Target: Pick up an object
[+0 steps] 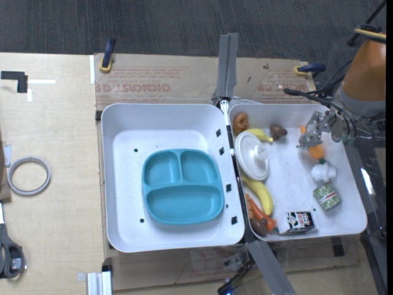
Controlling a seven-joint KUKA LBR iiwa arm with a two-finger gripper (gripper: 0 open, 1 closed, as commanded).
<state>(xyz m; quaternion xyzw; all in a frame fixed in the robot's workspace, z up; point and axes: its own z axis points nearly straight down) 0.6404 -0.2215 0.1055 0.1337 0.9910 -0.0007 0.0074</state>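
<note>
1. Dark carpet runs behind a pale wooden bench (49,103), where two shallow white plastic bins sit side by side on a sheet of brown cardboard (159,78).
2. From where I stand, the left-hand white bin (116,183) holds a turquoise three-compartment plastic plate (182,186) and nothing else I can make out.
3. The right-hand white bin (353,223) is crowded: a white domed lid with a knob (253,155), a yellow banana (263,195) below it, a small black-and-white carton (299,221) near the front edge, a green-and-white patterned block (327,196), and a small white lumpy object (322,172) just above that.
4. The grey arm with its orange band (367,72) reaches in from the right, and its two-finger gripper (314,137) hangs over the upper right part of that bin.
5. A small orange object (316,152) lies directly under the fingertips, touching or nearly so; it looks like the target.
6. I cannot tell whether the jaws are open or closed, nor whether they have anything between them.
7. My guess is that the coming move turns on this: the orange piece sits just below and slightly towards the front of the jaws, too small to read a long axis.
</note>
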